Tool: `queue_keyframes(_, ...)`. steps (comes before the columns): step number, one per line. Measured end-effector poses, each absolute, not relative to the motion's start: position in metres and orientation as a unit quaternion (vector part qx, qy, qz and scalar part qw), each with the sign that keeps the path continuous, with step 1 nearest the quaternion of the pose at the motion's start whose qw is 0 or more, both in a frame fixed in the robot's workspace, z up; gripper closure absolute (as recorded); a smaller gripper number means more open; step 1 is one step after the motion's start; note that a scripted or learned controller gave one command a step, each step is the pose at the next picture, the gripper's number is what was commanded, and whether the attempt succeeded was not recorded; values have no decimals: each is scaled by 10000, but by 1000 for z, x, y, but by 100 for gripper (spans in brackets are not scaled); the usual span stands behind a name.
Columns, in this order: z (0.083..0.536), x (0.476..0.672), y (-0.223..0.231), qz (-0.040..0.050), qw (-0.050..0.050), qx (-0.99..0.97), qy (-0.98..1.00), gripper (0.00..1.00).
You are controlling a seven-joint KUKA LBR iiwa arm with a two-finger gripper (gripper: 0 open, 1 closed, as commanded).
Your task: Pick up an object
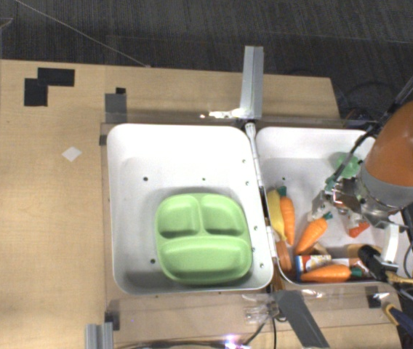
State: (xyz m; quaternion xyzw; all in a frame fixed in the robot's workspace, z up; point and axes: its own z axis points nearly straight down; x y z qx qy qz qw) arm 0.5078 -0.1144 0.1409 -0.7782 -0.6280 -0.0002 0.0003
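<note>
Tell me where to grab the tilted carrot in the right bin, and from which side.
Take the tilted carrot across its thick orange middle, coming down from above. It lies slanted with its green top up beside the hand, so close across its width; other carrots crowd its left.

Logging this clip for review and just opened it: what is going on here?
A grey arm with an orange band reaches in from the right, its gripper low over the right bin, just above a tilted toy carrot. More carrots and a yellow piece lie along that bin's left and near walls. Nothing is visibly between the fingers. The left bin holds a green divided tray, untouched.
</note>
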Motion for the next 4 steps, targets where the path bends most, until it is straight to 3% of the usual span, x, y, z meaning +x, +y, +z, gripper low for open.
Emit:
queue_keyframes(1,95,502,-113,-16,-13,-7712,-6366,0)
queue_keyframes(2,92,494,-143,-84,-62,-7521,-6590,0)
queue_keyframes(3,104,497,-141,-114,-81,-7514,-6597,100)
queue_keyframes(4,185,554,-65,-15,-11,-7296,-6839,100)
